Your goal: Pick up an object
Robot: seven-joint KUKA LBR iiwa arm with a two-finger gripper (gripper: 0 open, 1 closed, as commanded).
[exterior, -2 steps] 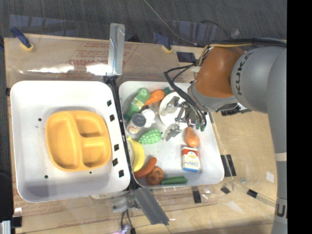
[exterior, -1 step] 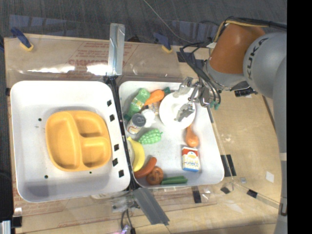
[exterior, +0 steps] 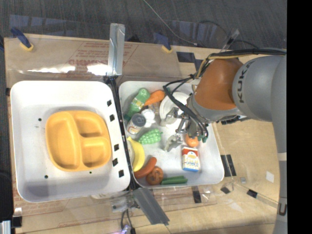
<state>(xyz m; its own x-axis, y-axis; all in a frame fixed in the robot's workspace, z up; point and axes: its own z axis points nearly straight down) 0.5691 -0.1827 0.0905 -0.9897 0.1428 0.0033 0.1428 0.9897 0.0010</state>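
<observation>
My gripper (exterior: 182, 135) reaches down into the right bin (exterior: 212, 172), below the orange wrist band (exterior: 217, 84). A small orange fruit (exterior: 193, 141) lies right beside it on the right; whether the two touch is unclear. Just below sits a small red and white carton (exterior: 190, 160). Green grapes (exterior: 151, 137) lie to the gripper's left. A white bowl (exterior: 174, 105) is partly hidden under the arm.
The right bin also holds a green bottle (exterior: 139, 99), a carrot (exterior: 155, 97), a can (exterior: 137, 120), a banana (exterior: 138, 153), a red sausage (exterior: 146, 164), a brown-red fruit (exterior: 156, 176) and a green pod (exterior: 174, 181). In the left bin (exterior: 29, 101) lies a yellow divided tray (exterior: 78, 140).
</observation>
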